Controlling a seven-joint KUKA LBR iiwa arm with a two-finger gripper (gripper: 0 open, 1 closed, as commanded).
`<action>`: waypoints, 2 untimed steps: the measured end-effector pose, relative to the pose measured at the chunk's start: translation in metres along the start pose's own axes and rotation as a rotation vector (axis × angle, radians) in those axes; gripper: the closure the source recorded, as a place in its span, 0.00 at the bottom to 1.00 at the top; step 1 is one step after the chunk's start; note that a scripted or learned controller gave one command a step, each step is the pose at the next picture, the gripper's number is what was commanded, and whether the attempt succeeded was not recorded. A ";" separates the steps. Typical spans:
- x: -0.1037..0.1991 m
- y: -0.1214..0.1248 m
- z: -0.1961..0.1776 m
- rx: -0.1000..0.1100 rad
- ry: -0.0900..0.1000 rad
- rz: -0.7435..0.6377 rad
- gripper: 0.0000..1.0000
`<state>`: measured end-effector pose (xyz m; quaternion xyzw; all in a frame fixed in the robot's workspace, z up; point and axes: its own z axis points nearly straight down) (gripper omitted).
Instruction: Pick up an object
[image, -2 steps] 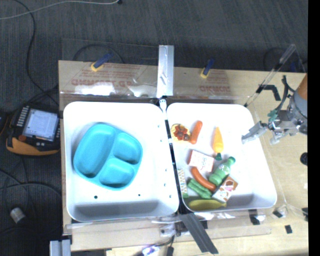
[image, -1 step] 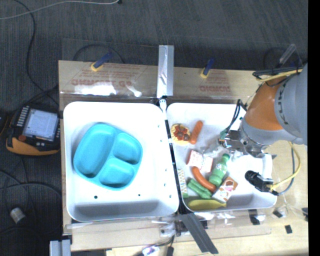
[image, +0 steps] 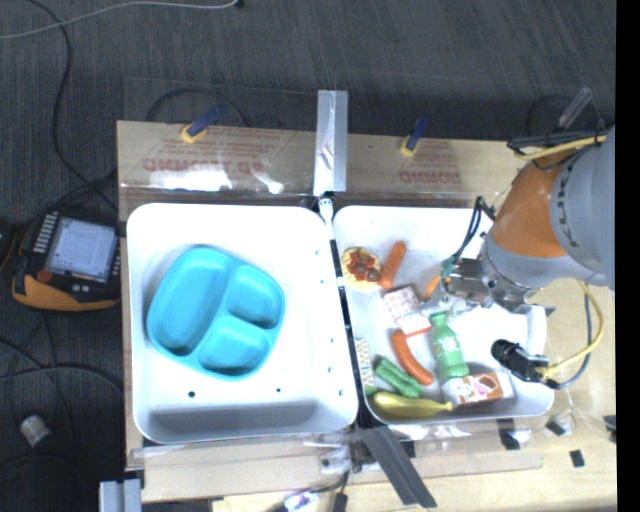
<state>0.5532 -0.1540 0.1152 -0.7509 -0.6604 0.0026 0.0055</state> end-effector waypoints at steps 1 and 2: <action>0.061 0.012 -0.097 -0.004 -0.006 0.239 1.00; 0.065 0.013 -0.176 -0.005 -0.008 0.134 1.00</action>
